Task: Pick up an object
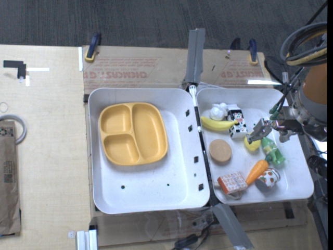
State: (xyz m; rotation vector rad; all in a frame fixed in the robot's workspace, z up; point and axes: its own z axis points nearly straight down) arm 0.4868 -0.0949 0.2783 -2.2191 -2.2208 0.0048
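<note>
Gripper (258, 134) hung low in the right bin (307, 189), fingers slightly parted, holding nothing, just above a small yellow toy (252, 144) left of the green bottle (272, 151). Toy judged light, stiff, smooth plastic and likely slippery; best pinched across its narrow middle. Carrot (256, 171) lay nearer, banana (217, 123) farther left

Cardboard sheet (125, 66) behind bins: "CHEMCO25", inverted, repeated
</note>
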